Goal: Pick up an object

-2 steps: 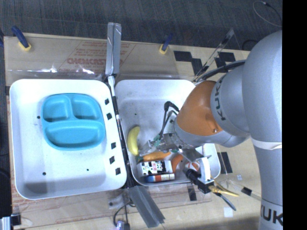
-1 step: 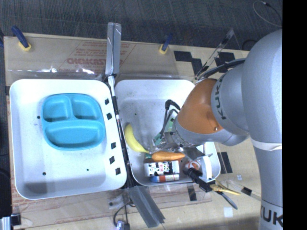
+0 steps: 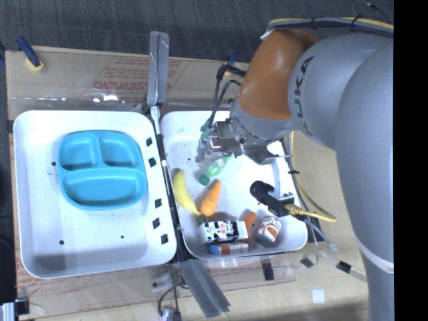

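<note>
My gripper (image 3: 212, 147) hangs over the upper middle of the right bin (image 3: 180, 129). Just under it lies a small green bottle (image 3: 212, 171), touching or nearly touching the gripper's tip. A yellow banana (image 3: 182, 191) lies by the bin's left wall. An orange carrot (image 3: 210, 198) is beside it, below the bottle. Along the front wall sit a black and white box (image 3: 221, 231), a blue and red marker (image 3: 227, 249), a small orange piece (image 3: 249, 221) and a red and white can (image 3: 269, 231).
The left bin (image 3: 33, 179) holds a blue divided plate (image 3: 101, 167). A grey metal bar (image 3: 158, 72) stands at the divide between the bins. The arm's large grey and orange body (image 3: 314, 85) covers the right bin's right side.
</note>
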Tool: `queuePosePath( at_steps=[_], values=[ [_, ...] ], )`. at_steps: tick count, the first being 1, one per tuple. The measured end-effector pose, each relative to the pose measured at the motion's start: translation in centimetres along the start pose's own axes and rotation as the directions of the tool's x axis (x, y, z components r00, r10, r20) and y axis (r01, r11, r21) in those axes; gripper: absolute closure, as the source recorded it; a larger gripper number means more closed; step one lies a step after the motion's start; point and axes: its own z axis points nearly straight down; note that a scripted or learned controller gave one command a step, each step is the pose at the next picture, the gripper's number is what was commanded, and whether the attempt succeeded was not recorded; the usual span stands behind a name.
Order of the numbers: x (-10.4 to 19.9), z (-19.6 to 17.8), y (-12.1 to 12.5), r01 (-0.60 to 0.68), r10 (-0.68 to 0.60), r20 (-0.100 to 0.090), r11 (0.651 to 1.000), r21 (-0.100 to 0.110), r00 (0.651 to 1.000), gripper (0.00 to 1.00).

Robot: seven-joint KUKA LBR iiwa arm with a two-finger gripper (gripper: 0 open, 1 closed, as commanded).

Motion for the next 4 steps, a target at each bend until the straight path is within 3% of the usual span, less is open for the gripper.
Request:
queuePosePath(
  at_steps=[1, 2, 3, 4],
  values=[
    [0.0, 0.0, 0.0, 0.000, 0.000, 0.000, 1.000, 0.001, 1.000, 0.00],
    [0.0, 0.0, 0.0, 0.000, 0.000, 0.000, 1.000, 0.001, 1.000, 0.00],
    [-3.4, 6.2, -5.1, -0.042, 0.042, 0.001, 0.999, 0.003, 0.999, 0.00],
    [-6.8, 16.2, -3.6, 0.134, -0.134, -0.001, 0.991, 0.002, 0.991, 0.00]
  ],
)
